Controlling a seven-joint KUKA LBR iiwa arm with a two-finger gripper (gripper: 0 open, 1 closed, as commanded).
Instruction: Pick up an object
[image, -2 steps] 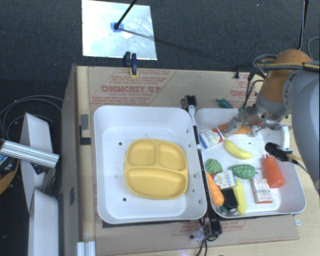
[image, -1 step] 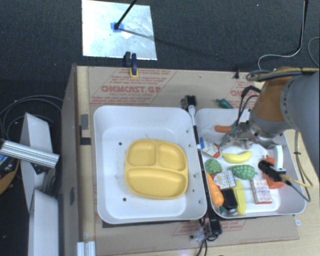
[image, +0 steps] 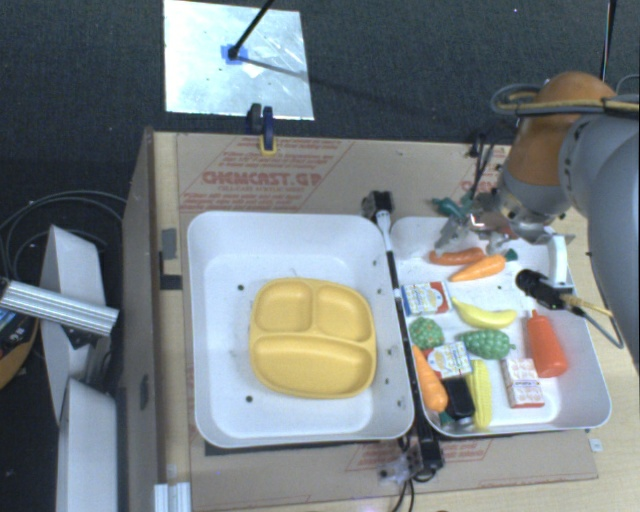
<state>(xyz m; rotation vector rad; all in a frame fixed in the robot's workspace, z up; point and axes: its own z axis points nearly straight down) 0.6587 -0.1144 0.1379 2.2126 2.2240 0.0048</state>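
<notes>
My arm (image: 590, 130) reaches in from the right, its orange band (image: 545, 115) bent above the wrist, and my gripper (image: 462, 232) hangs low over the far corner of the right bin (image: 585, 400), fingers pointing down and spread apart — nothing sits between them. Just beside the tips lie two carrots: a darker one (image: 455, 257) and, touching it, a brighter orange one (image: 480, 267).

Red print on the cardboard sheet (image: 270, 170) under the bins reads something like "CHEMCAST GP"; the smaller lines are too fine to read. The little cartons (image: 424, 297) carry labels I cannot make out.

Nearer in the same bin lie a banana (image: 485, 316), a red bottle (image: 546, 343) and corn (image: 481, 392). The left bin (image: 215, 300) holds a yellow divided tray (image: 312, 336).
</notes>
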